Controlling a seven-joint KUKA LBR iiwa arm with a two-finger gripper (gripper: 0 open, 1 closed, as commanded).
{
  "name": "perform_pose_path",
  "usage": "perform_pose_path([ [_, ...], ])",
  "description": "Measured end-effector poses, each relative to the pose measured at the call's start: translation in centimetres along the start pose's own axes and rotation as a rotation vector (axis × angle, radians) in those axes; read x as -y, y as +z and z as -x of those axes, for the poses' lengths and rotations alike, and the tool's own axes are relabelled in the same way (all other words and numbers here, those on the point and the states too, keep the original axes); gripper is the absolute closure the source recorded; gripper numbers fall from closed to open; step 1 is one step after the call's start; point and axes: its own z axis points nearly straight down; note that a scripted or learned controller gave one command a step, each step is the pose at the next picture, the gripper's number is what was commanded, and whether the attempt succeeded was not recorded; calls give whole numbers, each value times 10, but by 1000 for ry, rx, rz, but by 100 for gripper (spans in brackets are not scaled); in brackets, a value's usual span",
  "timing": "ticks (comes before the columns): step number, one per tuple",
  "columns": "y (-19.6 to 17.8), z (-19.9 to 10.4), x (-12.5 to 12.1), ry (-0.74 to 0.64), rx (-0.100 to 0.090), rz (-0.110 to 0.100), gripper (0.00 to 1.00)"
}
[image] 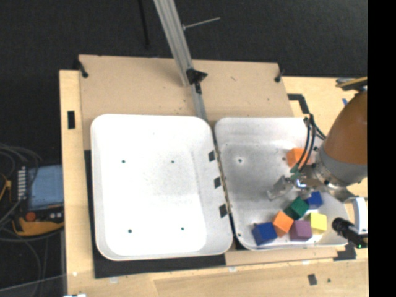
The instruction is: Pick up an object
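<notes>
Your arm [346, 144] reaches in from the right, its gripper [281, 187] low over the right bin [247, 141], just above the blocks [291, 221] clustered in its near corner. You can't tell whether its fingers are parted; an orange block [295, 156] is partly hidden behind the wrist.

Matt white plastic bins [154, 184] rest on a bare wooden bench [179, 85].

Dark floor [74, 17] around pale wooden bench [71, 166]. Brown board [136, 85] on bench top, under far ends of bins. Metal pole [175, 33] slants from top of view down to board's far middle, black clamp [196, 76] at foot. Left of bench: blue box [46, 186], cables [18, 166], yellow-black device [34, 223] on floor. Light even, soft shadows.
</notes>
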Motion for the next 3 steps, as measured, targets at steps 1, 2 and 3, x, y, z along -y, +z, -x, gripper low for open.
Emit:
perform_pose_path([
  [1, 37, 8, -3, 1, 7, 15, 0],
  [2, 24, 7, -6, 5, 4, 23, 100],
  [3, -38, 7, -3, -6, 0, 13, 100],
])
